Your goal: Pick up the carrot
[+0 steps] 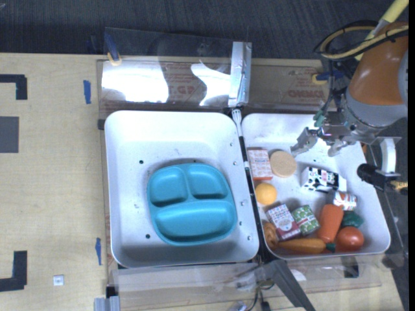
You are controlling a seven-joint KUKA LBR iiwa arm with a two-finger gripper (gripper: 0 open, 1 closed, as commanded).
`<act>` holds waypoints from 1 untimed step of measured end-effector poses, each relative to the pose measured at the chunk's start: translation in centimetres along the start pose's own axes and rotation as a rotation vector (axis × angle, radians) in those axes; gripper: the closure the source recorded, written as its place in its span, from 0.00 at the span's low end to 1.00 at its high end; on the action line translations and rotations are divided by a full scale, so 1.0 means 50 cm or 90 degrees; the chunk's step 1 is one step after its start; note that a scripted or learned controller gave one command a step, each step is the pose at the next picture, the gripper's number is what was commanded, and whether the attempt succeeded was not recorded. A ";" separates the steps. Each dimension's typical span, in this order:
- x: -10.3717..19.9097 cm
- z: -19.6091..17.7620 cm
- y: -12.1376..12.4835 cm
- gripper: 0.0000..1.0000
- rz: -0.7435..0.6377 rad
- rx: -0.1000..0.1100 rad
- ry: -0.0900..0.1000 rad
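Observation:
The carrot (329, 221) is an orange-red tapered piece standing nearly upright near the front right of the right bin (373, 193), with a dark green bit beside its upper end. It leans between a green and red box (305, 218) and a red tomato (350, 239). My gripper (319, 144) hangs over the back half of the right bin, up and slightly left of the carrot and well apart from it. It is open, with only bare white bin floor between the fingers.
The right bin also holds a round tan biscuit (283, 163), a small carton (260, 164), an orange ball (265, 194), a black-and-white cow toy (322, 179) and a long orange piece (302, 245) along the front wall. A blue divided plate (191, 203) lies in the left bin (130, 173).

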State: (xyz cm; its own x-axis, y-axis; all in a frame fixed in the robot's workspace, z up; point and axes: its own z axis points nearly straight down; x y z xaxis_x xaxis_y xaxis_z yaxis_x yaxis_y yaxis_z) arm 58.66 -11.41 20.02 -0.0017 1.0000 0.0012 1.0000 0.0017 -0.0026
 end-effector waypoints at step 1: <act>-0.018 0.134 0.047 0.00 -0.208 0.001 0.000</act>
State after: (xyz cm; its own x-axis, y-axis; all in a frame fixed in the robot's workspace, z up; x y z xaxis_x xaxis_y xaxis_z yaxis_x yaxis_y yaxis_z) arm 61.02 -12.30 13.31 -0.3221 0.9467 0.0030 0.9467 0.3222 -0.0038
